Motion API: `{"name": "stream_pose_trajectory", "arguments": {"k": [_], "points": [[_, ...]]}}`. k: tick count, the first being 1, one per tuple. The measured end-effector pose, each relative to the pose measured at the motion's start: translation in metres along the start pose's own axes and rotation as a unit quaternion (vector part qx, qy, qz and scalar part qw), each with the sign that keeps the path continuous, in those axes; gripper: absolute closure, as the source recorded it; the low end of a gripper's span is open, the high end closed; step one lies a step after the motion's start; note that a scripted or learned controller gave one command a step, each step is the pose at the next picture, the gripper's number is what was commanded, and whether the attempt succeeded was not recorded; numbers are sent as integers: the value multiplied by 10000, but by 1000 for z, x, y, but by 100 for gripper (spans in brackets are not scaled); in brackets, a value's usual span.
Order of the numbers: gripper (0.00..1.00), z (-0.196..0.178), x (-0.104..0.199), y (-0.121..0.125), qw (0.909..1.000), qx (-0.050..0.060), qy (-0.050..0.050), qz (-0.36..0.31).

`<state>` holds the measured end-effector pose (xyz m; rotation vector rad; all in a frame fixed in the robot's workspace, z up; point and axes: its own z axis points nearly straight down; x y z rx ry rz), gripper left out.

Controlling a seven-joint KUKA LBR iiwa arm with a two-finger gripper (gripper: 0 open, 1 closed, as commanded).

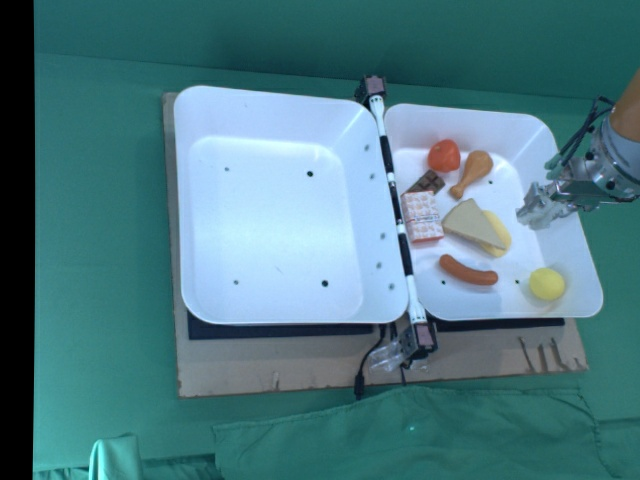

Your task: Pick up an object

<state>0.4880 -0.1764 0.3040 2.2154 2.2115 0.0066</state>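
The right bin [520, 133] holds several toy foods: a red tomato [444, 155], an orange chicken drumstick [472, 172], a brown chocolate piece [426, 182], a pink-and-white wafer block [422, 216], a yellow cheese wedge [477, 227], a red sausage [468, 270] and a yellow lemon [546, 284]. My gripper [535, 210] hangs over the right part of this bin, just right of the cheese wedge and above the lemon. Nothing shows between its fingers.
The left bin [275, 208] lies beside the right one, joined by a black-and-white bar [392, 183]. Both rest on a cardboard sheet [300, 368] over green cloth. A cable clamp [400, 353] sits at the front between the bins.
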Motion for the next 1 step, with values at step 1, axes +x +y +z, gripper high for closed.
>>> {"name": "stream_pose_trajectory", "arguments": {"k": [1], "points": [[100,-66,-1,2,10000,-2,0,5]]}}
